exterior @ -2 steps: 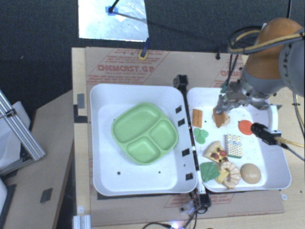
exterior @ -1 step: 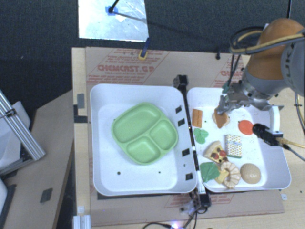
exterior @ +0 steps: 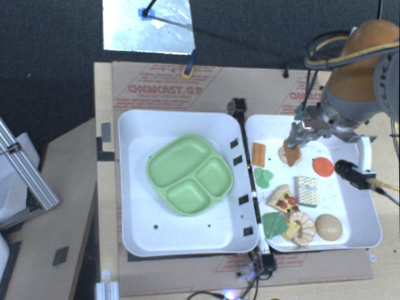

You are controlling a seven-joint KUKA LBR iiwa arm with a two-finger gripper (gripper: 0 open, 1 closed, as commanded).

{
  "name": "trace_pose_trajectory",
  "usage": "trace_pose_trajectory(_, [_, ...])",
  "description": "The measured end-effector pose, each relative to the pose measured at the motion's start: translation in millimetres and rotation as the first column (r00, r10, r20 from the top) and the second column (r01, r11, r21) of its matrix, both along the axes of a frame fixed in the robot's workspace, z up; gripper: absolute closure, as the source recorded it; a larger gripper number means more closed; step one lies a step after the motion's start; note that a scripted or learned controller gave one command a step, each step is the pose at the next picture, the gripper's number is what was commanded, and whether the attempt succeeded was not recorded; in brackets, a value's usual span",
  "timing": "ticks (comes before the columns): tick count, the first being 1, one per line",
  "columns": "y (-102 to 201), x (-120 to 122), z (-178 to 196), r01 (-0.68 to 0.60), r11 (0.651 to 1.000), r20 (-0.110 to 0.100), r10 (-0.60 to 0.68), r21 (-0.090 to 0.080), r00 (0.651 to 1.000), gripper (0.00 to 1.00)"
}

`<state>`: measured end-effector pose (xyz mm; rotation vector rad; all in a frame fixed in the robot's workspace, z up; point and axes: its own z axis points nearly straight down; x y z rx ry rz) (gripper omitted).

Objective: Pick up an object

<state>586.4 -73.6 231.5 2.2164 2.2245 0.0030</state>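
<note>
My gripper (exterior: 296, 136) hangs over the upper middle of the right bin (exterior: 370, 214). A brown and cream food piece (exterior: 290, 155) sits right under its tip, touching or very close to it. Whether the piece is gripped is hidden by the wrist. Around it in the same bin lie an orange-brown block (exterior: 258, 154), a red disc (exterior: 322, 166), a green leafy piece (exterior: 263, 179), a patterned small box (exterior: 306, 190), a pizza slice (exterior: 283, 200), a pretzel-like piece (exterior: 300, 227) and a tan round bun (exterior: 329, 226).
The left bin (exterior: 134, 227) holds a green divided tray (exterior: 189, 174). A second green leaf (exterior: 272, 223) lies at the right bin's front left corner. A black divider (exterior: 248, 167) runs between the bins. The arm reaches in from the upper right.
</note>
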Motion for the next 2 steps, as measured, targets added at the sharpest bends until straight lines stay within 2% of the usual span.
trace_pose_trajectory(1, [16.1, -0.5, -10.7, -0.002, 1.000, -0.001, 0.002, -0.001, 1.000, 1.00])
trace_pose_trajectory(2, [5.1, 8.1, 2.1, 0.002, 1.000, 0.000, -0.002, 0.000, 1.000, 1.00])
